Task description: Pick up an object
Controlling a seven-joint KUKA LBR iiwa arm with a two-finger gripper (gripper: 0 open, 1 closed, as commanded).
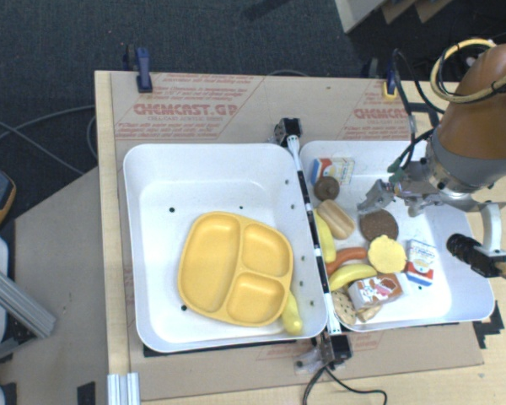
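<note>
You see glossy white plastic bins (pixel 152 226), a smooth yellow plastic tray (pixel 234 268), and a paper-covered bench (pixel 202 108).

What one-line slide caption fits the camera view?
Gripper poised over food-filled right bin; yellow tray in left bin.

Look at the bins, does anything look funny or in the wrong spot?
A small yellow piece lies beside the yellow tray in the left bin, apart from the other toy food heaped in the right bin. A banana leans along the divider.
</note>
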